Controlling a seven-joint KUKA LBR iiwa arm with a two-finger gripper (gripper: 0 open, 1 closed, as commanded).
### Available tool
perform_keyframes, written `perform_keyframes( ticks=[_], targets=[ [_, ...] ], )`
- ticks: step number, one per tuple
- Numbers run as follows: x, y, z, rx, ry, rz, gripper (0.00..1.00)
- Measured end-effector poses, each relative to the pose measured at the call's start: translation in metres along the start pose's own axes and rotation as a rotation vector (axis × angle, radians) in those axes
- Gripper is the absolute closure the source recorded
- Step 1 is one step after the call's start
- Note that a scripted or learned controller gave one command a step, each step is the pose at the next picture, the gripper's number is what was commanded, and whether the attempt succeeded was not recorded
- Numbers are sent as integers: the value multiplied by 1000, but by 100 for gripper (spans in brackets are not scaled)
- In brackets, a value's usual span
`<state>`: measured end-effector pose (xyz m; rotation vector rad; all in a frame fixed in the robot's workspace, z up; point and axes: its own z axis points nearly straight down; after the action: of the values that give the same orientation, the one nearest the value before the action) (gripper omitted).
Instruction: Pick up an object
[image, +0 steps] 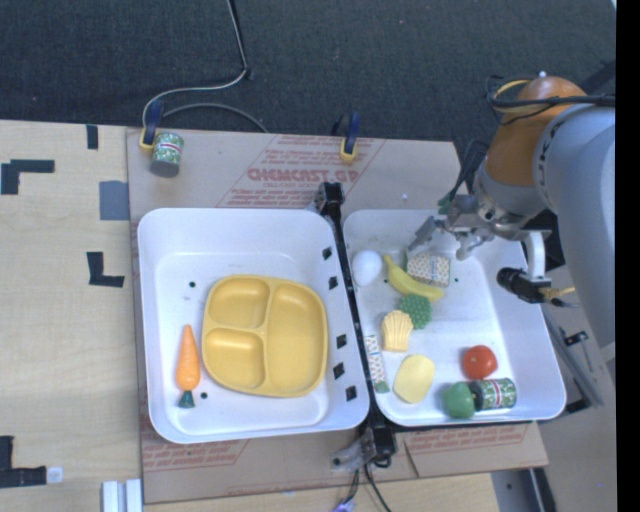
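Note:
My gripper (443, 243) hangs over the back of the right bin (520, 300), its two fingers spread open with nothing between them. Just in front of it lies a small patterned box (429, 268), resting against a yellow banana (408, 283). A white egg (367, 267) sits to the left of these. Nearer the front are a green broccoli piece (418, 312), a yellow corn cob (397, 330), a pale yellow lemon (414, 378), a red tomato (479, 360), a small can (496, 393) and a green lime (458, 401).
The left bin (160, 260) holds a yellow divided plate (265, 335) and an orange carrot (187, 358). A small can (166, 153) stands on the cardboard behind the bins. Black clips line the wall between the bins (343, 300).

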<state>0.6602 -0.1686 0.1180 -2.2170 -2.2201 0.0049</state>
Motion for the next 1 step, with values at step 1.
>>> perform_keyframes(
  ticks=[1],
  targets=[
    [46,-18,24,-27,-16,2,0]
  ],
)
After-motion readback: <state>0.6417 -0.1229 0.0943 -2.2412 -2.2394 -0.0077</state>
